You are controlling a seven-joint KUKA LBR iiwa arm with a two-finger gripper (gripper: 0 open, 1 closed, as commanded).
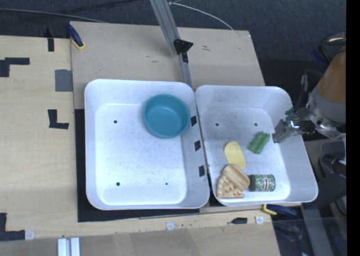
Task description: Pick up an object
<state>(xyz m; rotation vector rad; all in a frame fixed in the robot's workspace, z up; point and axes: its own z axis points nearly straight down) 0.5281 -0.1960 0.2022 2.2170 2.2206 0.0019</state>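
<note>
Left bin (107, 153): just a blue bowl (166, 115) parked near the top right corner, well out of reach. Right bin (242, 100): yellow piece (234, 153), waffle-looking toy (232, 182) and small can (262, 183) bunched low, green block (259, 142) a bit above. Gripper (283, 131) hovering over the right rim, just beside the green block, probably the target. Can't tell how far open, nothing visibly held. Bin wall crowding the approach.
</note>
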